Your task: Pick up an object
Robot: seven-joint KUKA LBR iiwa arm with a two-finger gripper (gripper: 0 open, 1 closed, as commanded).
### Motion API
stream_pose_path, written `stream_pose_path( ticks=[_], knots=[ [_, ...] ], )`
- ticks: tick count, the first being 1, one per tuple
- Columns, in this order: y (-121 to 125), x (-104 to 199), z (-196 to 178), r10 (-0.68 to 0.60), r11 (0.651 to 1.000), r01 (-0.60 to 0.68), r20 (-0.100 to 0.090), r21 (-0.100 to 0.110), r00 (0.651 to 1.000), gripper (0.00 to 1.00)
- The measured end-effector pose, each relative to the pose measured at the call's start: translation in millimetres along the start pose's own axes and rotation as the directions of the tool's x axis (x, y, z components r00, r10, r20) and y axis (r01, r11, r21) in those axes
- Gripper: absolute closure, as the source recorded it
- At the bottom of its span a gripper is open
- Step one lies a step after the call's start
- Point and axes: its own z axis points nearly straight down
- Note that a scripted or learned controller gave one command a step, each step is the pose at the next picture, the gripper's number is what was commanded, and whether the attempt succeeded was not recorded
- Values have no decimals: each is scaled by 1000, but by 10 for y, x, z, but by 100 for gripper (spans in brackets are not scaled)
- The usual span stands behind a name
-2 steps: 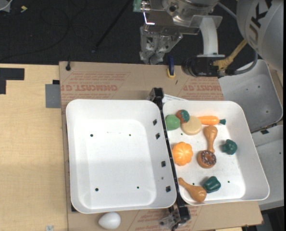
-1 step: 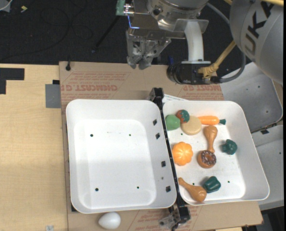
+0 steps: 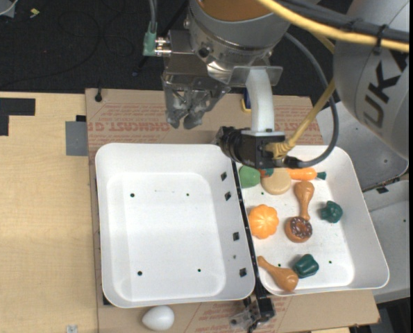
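My gripper hangs high over the far rim of the left bin, its dark fingers close together with nothing between them. All the objects lie in the right bin: an orange pumpkin, a chocolate donut, a tan drumstick, a carrot, a tan disc, a green round piece, two dark green pieces, and a brown gourd-shaped piece. The gripper is up and to the left of them, touching none.
A white bracket with a black fitting hangs from the arm over the right bin's far left corner, partly covering the green round piece. A white egg lies on the bench in front of the left bin. The bins share a dark divider.
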Motion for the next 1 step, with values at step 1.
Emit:
stream_pose_path(
  ticks=[1],
  knots=[
    [448, -477, 5, 9, 1000, -9, 2, -3, 1000, 100]
  ],
)
